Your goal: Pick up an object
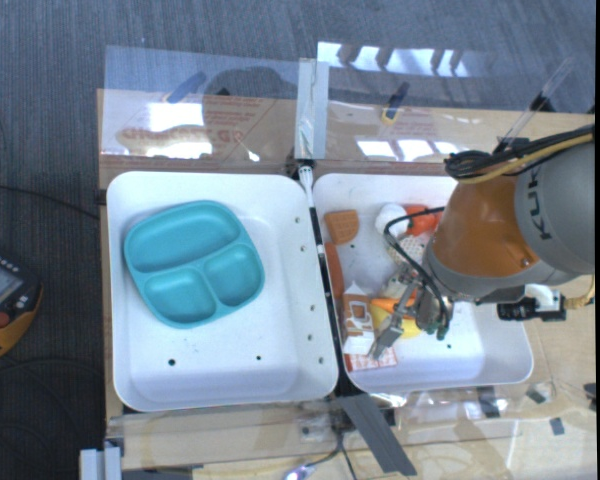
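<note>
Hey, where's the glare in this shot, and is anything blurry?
Camera view: bright glare streaks on the clear panels behind the bins, strongest above the right bin; the left bin is evenly lit, with a soft shadow under the teal tray. The clutter near the gripper is soft and hard to resolve.

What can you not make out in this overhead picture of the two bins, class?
- Gripper, camera view: too small and cluttered to tell its finger state.
- Objects in the right bin: partly hidden under the arm.
- Printing on the flat card: too small to read.
</note>
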Robot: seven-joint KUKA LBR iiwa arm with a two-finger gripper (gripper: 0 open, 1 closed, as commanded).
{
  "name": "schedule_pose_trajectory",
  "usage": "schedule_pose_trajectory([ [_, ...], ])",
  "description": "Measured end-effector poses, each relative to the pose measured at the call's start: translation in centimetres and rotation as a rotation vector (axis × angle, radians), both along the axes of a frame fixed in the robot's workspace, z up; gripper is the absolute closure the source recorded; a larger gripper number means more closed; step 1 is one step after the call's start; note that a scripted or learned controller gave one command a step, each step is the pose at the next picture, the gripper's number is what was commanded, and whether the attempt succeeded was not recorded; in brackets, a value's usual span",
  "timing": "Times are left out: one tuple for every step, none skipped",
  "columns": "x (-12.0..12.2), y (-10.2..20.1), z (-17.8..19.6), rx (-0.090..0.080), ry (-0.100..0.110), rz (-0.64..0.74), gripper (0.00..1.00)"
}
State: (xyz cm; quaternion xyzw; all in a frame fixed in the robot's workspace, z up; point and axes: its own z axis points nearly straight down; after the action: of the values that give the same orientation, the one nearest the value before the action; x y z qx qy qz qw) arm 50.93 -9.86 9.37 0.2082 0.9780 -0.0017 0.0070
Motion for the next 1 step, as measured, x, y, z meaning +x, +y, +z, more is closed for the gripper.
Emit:
schedule_pose_trajectory([
  [1.71, -0.05, -0.03, 0.003, 0.004, -0.007, 0.0],
])
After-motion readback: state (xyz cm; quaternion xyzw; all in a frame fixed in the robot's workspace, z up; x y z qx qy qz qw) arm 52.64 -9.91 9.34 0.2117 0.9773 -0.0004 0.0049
